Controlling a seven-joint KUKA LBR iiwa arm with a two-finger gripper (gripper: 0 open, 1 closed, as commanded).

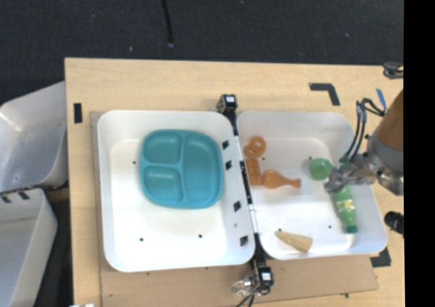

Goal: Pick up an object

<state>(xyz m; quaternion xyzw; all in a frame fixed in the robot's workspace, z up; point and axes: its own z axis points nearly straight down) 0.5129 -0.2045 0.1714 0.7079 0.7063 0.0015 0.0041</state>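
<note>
A: What is set out on the bench (170, 81)?

B: Two white bins are laid side by side. In the left bin (122, 231) a blue tray (182, 168) is kept flat in the middle. The small things are kept in the right bin (306, 129), most likely so they can be reached by the arm (391, 136).

A: Which small things are seen there?

B: An orange toy (262, 166) is seen by the wall between the bins. A green bottle (345, 209) is laid near the right side. A tan wedge (295, 240) is laid near the front rim. A green ball (321, 168) is seen just above the bottle.

A: Where is the gripper (343, 178)?

B: It is held low, between the ball and the top of the bottle. Nothing is seen to be lifted. How far it is opened cannot be told, and a touch cannot be made out.

A: Which thing is to be picked?

B: The ball or the bottle, it is guessed, since both are just beside it.
</note>
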